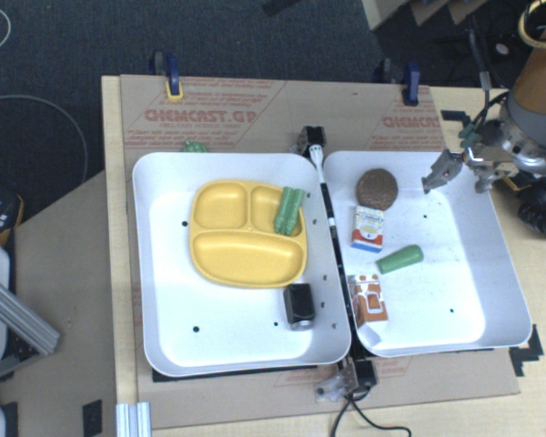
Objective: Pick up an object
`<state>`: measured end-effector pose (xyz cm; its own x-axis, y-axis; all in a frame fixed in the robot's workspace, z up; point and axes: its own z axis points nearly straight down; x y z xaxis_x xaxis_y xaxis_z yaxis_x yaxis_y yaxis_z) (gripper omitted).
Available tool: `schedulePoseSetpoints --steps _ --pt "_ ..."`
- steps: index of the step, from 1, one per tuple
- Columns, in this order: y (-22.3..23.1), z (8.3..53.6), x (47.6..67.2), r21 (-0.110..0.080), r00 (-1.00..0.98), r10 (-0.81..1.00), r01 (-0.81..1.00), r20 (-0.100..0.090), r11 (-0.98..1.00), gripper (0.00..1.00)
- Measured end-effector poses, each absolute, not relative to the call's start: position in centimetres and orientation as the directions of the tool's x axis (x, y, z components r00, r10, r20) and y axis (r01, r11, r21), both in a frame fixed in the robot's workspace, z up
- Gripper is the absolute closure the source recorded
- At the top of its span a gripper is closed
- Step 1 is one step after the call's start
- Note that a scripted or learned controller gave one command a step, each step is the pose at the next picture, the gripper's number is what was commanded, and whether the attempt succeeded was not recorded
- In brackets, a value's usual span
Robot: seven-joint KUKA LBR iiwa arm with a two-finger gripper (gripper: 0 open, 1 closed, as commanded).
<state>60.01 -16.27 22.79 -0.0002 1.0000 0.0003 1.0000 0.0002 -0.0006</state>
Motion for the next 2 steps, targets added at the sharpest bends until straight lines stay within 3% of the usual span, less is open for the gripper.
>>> schedulePoseSetpoints --steps 1,2 --pt "-14.94 39.84 54.75 0.021 -0.002 1.0 1.0 -0.005 0.002 0.0" --pt "-14.9 39.81 54.82 0.006 -0.003 1.0 1.0 -0.003 0.003 1.0"
